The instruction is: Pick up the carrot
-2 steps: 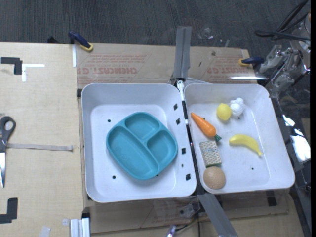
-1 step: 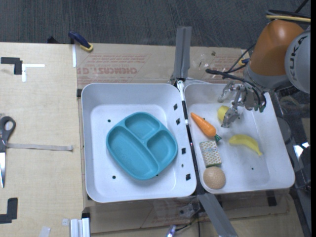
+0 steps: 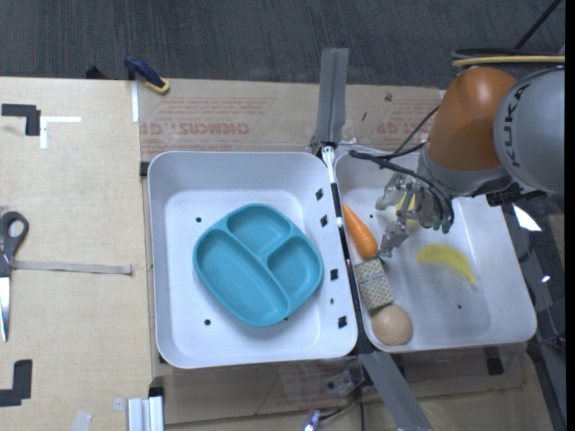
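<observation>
Camera view: carrot (image 3: 359, 231) lies against the right bin's (image 3: 503, 321) left wall. Gripper (image 3: 393, 242) hangs just beside it, touching nothing visibly; its grip state cannot be told.

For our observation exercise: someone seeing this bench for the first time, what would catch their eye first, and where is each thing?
The blue divided plate stands out most, lying in the middle of the left bin. Next comes the arm's orange band at upper right, with the gripper hanging over the right bin. There the orange carrot lies along the left wall, just beside the gripper, with a yellow banana to its right.
</observation>
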Tool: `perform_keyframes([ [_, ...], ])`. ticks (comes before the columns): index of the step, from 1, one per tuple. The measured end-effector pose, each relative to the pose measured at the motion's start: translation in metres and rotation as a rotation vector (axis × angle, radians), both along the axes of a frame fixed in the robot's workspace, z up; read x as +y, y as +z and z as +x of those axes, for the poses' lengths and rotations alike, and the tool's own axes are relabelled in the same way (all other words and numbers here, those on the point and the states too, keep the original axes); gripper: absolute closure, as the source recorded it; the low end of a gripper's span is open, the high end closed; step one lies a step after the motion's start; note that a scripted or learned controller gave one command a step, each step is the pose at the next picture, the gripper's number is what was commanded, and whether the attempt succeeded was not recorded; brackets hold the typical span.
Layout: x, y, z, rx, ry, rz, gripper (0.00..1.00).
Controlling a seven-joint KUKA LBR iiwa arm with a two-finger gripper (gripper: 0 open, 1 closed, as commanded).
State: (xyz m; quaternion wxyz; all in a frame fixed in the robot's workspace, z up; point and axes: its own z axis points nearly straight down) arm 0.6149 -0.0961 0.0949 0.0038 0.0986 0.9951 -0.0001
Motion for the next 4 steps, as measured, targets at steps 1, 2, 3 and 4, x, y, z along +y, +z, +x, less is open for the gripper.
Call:
perform_keyframes([
  [1,0.0,-0.001,-0.018,0.002,-0.534,0.003,0.0],
  [2,0.001,-0.002,-0.015,0.004,-0.997,0.004,0.0],
  [3,-0.004,-0.002,0.043,0.003,-0.847,0.003,0.0],
  [4,-0.008,-0.002,0.044,0.004,-1.223,0.004,0.0],
])
